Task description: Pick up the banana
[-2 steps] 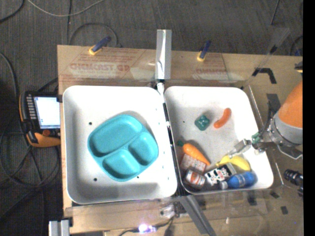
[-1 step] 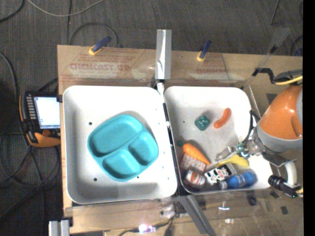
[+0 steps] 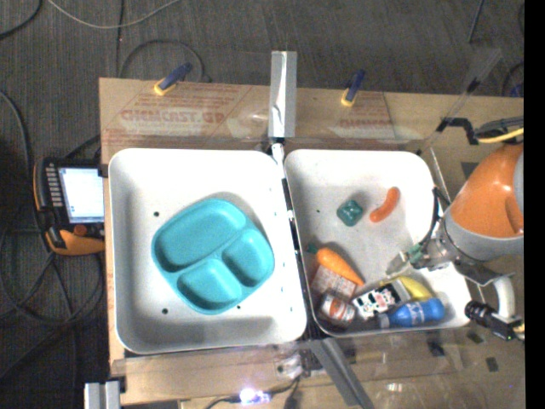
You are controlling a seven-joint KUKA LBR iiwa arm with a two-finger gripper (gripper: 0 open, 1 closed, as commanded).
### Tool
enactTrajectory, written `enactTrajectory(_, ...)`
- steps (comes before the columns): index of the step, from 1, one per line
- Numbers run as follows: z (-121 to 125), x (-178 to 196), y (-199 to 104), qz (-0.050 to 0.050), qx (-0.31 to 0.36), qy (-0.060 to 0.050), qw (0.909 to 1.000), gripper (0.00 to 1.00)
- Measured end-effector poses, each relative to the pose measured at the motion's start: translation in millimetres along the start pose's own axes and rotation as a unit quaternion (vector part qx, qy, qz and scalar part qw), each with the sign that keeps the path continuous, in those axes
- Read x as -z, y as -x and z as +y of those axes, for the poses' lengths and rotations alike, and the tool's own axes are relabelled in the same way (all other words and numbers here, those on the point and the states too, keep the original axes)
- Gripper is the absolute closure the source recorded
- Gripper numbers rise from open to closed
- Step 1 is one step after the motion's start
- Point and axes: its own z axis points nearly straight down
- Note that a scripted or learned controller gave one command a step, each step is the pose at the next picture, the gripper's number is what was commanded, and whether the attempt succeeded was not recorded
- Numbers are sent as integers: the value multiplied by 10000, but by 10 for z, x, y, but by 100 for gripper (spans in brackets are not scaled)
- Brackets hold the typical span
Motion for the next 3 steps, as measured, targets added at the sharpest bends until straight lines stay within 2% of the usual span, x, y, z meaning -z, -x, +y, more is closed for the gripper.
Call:
enactTrajectory(1,-18,-60,181,9,1985,18,9801,100)
enactTrajectory(2,279,178,-329,50,2309,-74,9729,100)
enactTrajectory(3,277,178,-327,52,2306,-73,9730,0)
